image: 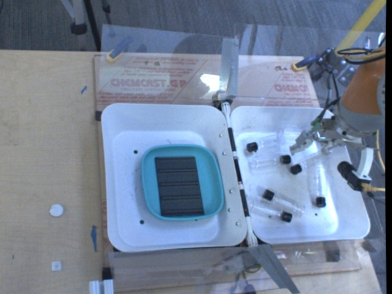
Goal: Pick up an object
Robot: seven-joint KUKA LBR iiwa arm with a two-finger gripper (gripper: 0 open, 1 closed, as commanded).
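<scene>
Several clear vials with black caps lie scattered in the right bin (352, 225): one vial (262, 145) at the upper left, another vial (318, 182) lying lengthwise at the right, and a third vial (272, 212) near the front. My gripper (318, 141) hangs over the bin's upper right part, below the orange wrist band (367, 87). Its metal fingers (302, 143) are spread open with nothing between them. A black-capped vial (304, 164) lies just below the fingertips, apart from them.
The left bin (116, 164) holds a teal tray (150, 182) with a dark ridged insert (178, 186). A clear plastic sheet (159, 78) stands behind both bins. Cables (349, 173) hang by the right bin's right wall. The wooden bench (43, 133) extends left.
</scene>
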